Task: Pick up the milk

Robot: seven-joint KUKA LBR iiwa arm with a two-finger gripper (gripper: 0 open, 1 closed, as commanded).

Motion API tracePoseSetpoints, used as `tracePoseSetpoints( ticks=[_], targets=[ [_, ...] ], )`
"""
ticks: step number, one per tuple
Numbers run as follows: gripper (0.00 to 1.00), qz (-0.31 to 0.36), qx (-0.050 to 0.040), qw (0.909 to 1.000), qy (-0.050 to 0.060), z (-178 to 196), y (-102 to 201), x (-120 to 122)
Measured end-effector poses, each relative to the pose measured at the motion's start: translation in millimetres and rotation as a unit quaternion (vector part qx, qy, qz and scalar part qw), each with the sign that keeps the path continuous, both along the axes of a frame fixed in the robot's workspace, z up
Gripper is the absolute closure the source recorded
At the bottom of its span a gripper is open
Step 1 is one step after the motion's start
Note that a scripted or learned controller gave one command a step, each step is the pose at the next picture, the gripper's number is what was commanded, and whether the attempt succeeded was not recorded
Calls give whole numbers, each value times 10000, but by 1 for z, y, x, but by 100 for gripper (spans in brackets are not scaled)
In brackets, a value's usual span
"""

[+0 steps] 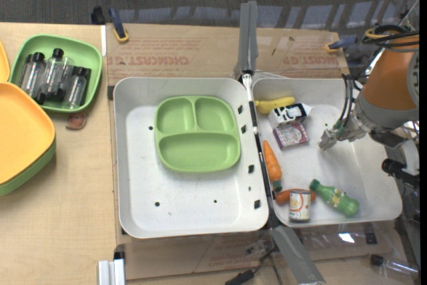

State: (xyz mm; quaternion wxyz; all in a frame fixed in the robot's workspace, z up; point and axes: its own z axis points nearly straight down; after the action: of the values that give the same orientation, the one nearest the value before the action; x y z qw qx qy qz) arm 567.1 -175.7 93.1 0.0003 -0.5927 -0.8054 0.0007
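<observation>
Currently listed, right bin (373, 143): milk (289, 113), a small carton lying on its side near the bin's far left corner, white with black patches, one end pointing toward the bin's middle. It lies just beside a banana (275, 104), yellow, which sits on its far side, and just beyond a packet (291, 135), pinkish with a pale grid face, which lies flat on the near side of it. Nothing grips the milk.

Same bin, left wall: carrot (271, 161), orange, lying along the divider. Near left corner: can (300, 205), upright, white and orange label, with a red item partly hidden at its left. Beside the can: bottle (335, 197), green, on its side, yellow label.

Tool (331, 138): hangs over the right bin's middle, well to the right of the milk, below the arm (390, 87) with its orange band. Whether the tool is released or clenched cannot be told; nothing shows in its grasp.

Left bin (133, 170): one plate (197, 133), green, three compartments, lying flat.

Counter (80, 210), left side: green tray (90, 57) holding small dark-capped vials (52, 77); stacked dishes (23, 137), orange over green.
</observation>
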Motion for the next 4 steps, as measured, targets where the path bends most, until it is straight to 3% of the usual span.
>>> tracePoseSetpoints(
  ticks=[1,2,3,4],
  targets=[
    [100,1089,-9,9940,-23,31,19,73],
    [100,-1216,-10,9926,-10,55,23,92],
    [100,2280,3,9737,-10,89,35,38],
    [0,2280,3,9737,-11,89,35,38]
  ],
)
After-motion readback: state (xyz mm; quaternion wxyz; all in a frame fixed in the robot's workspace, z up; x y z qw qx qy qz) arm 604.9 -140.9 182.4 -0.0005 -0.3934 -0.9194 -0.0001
